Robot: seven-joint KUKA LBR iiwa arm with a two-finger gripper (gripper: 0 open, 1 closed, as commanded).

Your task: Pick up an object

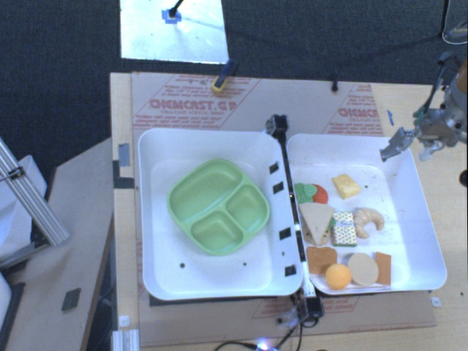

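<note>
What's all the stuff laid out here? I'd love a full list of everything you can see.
White bins: 2, side by side on the bench; left, right.
Divided plate: 1, light green, in the left bin.
Tomato-like piece: 1, red and green, right bin, near the divider.
Yellow block: 1, upper middle of the right bin.
Sandwich wedge: 1, tan, below the tomato.
Small box: 1, green and white, right of the wedge.
Croissant: 1, beige, right of the box.
Brown square: 1, near the front edge.
Orange ball: 1, front edge.
Round cookie: 1, beige.
Orange slab: 1, right of the cookie.
Gripper: 1, grey, above the right bin's far corner.
</note>
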